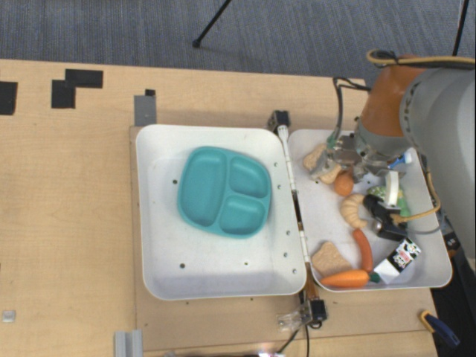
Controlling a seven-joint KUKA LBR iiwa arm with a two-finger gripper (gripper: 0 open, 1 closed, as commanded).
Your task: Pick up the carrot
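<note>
the carrot (346, 279) lies at the near edge of the right bin (439, 274), beside a bread piece (329, 259). the gripper (343, 167) hangs over the bin's far end, well apart from it. whether it's open or closed i cannot tell.

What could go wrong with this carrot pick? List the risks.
1. The hand sits at the right white bin's far end, while the orange tapered carrot lies at the near wall; it may grab the wrong item.
2. The carrot touches a tan bread-like wedge and a red sausage-shaped piece, crowding any grasp.
</note>
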